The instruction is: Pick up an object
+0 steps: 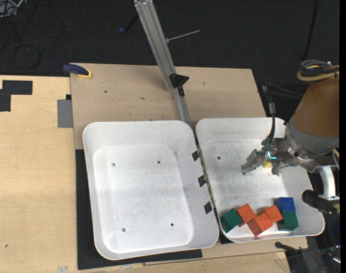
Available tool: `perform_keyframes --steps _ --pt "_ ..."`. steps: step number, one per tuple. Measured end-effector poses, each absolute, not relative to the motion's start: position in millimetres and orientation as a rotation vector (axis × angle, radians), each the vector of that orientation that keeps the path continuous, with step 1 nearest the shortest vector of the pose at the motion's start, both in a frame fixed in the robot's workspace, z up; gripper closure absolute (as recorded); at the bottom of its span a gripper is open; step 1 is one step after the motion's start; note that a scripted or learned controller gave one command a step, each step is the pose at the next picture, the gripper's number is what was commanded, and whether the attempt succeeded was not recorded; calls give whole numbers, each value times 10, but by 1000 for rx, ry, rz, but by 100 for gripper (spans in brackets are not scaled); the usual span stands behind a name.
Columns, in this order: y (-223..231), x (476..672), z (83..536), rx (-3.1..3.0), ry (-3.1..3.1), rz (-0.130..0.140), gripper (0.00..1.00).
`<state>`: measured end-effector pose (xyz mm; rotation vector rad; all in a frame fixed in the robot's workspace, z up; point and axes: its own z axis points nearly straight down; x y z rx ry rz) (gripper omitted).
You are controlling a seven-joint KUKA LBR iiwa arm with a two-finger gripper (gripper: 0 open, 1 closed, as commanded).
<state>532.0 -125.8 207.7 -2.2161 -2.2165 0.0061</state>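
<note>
In the right half of the frame, the gripper (263,162) hung over the middle of the right bin (230,135), its fingers pointing toward the frame's left. Whether it was open or closed could not be told; the fingers were small and blurred, and nothing showed between them. A small yellowish bit showed just beside the gripper, too small to identify.

The blocks lay well apart from it, bunched in the lower right corner of that bin: a green block (231,219) at the left of the bunch, an orange block (246,212) touching it, two more orange blocks (265,219) in the middle, a blue block (285,204) above a second green one (288,220) at the right.

The risks, as a judgement: the blocks sat packed and touching, so a finger coming down could land on top of a neighbour or wedge between two and shove the bunch instead of closing round one. They also lay against the bin's sloping rim, where a finger could strike the wall or a block could slide up it. A descent from where the gripper hung would likely close on bare floor. The left bin (104,147) offered nothing to grasp.
</note>
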Motion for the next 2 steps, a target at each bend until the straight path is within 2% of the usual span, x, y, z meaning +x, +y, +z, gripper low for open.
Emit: perform_keyframes --steps 1,2 --pt "-1272 5326 2096 -2223 -2215 2 0" --pt "-1282 5337 1453 -2217 -2214 9 0"
